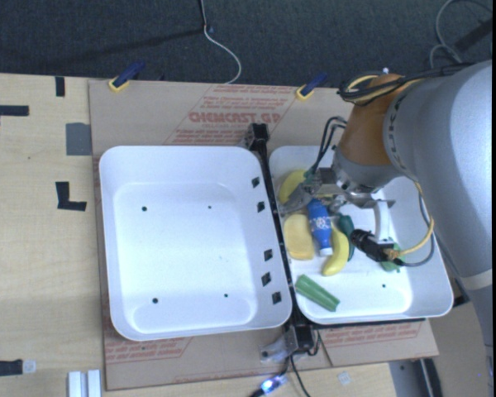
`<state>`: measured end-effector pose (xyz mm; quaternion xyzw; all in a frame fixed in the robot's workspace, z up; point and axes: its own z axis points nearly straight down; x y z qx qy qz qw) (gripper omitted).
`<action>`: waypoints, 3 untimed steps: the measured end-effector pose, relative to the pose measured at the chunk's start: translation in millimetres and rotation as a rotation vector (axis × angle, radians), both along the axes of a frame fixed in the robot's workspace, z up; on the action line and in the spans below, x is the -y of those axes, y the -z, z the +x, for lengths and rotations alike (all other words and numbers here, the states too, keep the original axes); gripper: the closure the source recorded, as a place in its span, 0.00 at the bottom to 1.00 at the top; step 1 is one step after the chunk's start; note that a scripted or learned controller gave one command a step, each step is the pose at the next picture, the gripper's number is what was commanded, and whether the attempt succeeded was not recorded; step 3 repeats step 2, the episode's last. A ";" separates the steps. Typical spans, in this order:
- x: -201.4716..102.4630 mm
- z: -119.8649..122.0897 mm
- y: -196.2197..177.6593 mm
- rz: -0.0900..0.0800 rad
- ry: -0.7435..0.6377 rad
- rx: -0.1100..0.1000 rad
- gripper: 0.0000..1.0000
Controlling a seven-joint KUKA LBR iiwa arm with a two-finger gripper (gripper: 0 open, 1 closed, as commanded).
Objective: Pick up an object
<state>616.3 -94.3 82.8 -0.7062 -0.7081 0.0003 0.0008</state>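
The green block [317,293] lies near the right bin's [413,300] front edge. Behind it sit a yellow sponge [298,238], a banana [337,255] and a blue tube [320,226], which lies directly under the gripper [326,195]; its grip cannot be told.

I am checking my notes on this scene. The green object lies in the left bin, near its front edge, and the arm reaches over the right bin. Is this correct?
Not quite. The camera view shows the green object lying in the right bin, near its front edge, not in the left bin. The rest stands: the arm reaches over the right bin.
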 end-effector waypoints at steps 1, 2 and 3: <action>0.9 -0.2 -12.0 -0.001 0.001 0.001 1.00; -69.8 7.9 -107.8 0.002 -0.006 0.009 1.00; -69.8 7.9 -107.8 0.002 -0.006 0.009 1.00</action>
